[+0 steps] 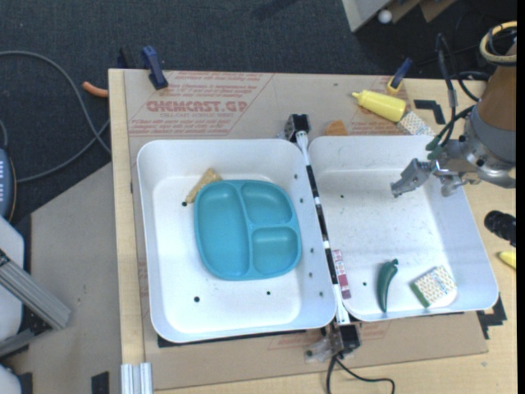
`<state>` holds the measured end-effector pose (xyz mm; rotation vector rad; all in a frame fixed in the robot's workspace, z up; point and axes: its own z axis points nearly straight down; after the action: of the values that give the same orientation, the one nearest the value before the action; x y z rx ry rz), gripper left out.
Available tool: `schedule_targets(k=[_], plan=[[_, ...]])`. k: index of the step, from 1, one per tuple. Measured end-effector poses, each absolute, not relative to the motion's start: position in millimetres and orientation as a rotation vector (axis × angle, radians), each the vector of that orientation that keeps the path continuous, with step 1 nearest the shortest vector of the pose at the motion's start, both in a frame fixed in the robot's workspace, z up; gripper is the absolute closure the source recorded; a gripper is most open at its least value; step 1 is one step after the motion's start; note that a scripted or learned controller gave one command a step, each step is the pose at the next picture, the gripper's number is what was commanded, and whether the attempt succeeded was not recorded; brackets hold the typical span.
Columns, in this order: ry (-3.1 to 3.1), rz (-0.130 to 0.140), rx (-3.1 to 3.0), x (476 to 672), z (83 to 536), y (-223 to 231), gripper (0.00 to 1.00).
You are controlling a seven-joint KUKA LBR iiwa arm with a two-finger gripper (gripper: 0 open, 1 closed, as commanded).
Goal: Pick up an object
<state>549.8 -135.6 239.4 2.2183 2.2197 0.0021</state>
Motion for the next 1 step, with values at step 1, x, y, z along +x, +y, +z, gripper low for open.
schedule_targets(k=[1], plan=[[2.223, -0.002, 2.223, 496.5, 117.4, -119.9, 0.0]])
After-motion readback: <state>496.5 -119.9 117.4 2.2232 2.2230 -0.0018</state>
